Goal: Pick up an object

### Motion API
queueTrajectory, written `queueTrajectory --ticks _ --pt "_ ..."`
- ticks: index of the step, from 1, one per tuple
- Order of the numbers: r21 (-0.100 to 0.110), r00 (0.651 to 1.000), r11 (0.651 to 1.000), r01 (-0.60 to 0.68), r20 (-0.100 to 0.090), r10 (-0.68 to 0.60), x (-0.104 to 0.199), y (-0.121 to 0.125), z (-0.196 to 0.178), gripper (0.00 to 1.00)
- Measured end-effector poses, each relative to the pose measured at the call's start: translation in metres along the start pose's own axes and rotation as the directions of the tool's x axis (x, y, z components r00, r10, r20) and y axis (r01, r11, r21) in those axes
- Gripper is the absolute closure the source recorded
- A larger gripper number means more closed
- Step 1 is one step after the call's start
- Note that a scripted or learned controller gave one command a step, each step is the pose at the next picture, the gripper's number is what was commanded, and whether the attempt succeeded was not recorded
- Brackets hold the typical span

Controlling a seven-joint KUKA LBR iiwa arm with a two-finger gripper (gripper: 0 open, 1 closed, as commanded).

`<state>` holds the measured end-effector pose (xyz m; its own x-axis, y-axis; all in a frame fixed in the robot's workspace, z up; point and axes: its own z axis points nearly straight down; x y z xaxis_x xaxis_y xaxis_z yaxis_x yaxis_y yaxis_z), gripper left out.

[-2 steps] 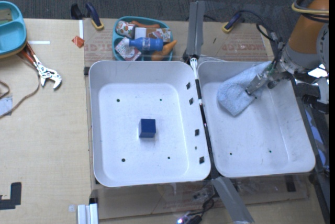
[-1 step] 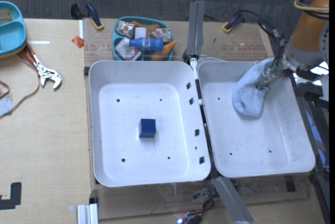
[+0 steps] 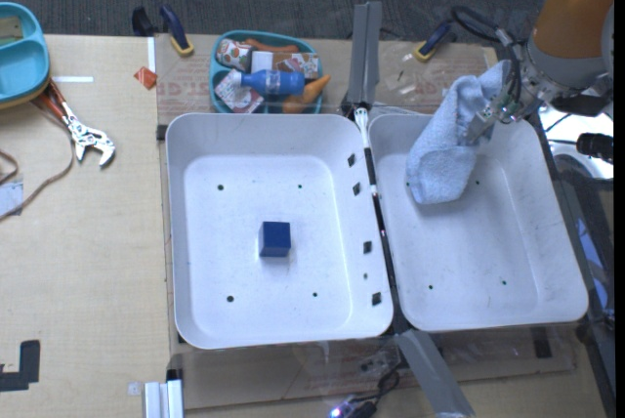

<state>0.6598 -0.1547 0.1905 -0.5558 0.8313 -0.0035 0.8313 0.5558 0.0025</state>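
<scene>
A pale blue cloth (image 3: 444,157) hangs over the back of the right bin (image 3: 508,279). Its top corner is pinched between the fingers of my gripper (image 3: 491,113), which is shut on it. The cloth's lower end droops down to the bin floor or just above it; I cannot tell which. A small dark blue cube (image 3: 275,238) rests on the floor of the left bin (image 3: 195,211), far from the gripper. The arm's orange band (image 3: 576,6) shows at the top right.
Behind the left bin stands a teal bowl (image 3: 266,74) filled with small packaged items. A wrench (image 3: 86,141) and a teal tray (image 3: 20,50) lie on the bench at the left. Clamps (image 3: 176,30) sit along the back edge.
</scene>
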Motion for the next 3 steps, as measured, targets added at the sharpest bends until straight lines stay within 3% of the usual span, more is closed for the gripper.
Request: queueTrajectory --ticks 1,2,3 --pt "0.003 0.932 0.932 -0.362 -0.001 0.362 0.041 0.027 -0.027 1.0" --pt "0.004 0.999 0.999 -0.054 -0.003 0.054 0.062 0.04 -0.008 1.0" --pt "0.001 0.994 0.994 0.106 -0.002 -0.106 0.054 0.036 -0.007 1.0"
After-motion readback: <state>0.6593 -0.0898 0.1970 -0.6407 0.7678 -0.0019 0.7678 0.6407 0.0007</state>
